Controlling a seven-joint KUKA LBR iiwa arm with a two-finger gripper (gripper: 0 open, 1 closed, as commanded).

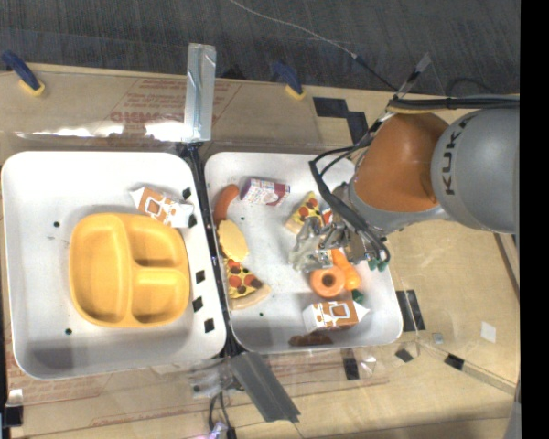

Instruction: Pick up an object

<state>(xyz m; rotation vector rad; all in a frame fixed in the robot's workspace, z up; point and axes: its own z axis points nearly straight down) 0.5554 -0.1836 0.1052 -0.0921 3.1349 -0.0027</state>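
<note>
A robot lab: a KUKA arm (467,167) over a taped cardboard bench (101,99), two white bins (27,245), toy food, loose cables.

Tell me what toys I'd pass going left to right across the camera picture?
Yellow tray → small carton → pizza slice → purple packet → orange donut → the robot's gripper above it.

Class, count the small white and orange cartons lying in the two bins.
2. One carton lies in the left bin above the yellow tray; another carton lies near the right bin's bottom edge. More may hide under the arm.
</note>
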